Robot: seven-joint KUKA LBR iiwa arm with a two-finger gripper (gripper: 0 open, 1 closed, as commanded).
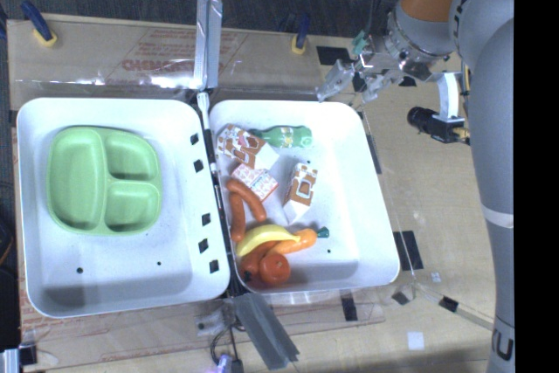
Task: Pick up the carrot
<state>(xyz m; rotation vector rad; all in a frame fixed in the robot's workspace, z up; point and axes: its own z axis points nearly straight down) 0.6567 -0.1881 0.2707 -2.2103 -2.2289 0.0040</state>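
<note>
The carrot (300, 241), orange with a small green tip, lies near the front of the right bin (371, 214), its left end tucked against a yellow banana (262, 238). My gripper (349, 88) hovers over the far right corner of that bin, well behind the carrot. Its fingers stand open and nothing is between them.
Around the carrot lie a red tomato (273, 268), two orange-red sausages (244, 203), three small cartons (301, 183) and a green bottle (289, 136). The left bin (35, 275) holds a green divided plate (105, 179). A grey bar (208, 39) stands at the back between the bins.
</note>
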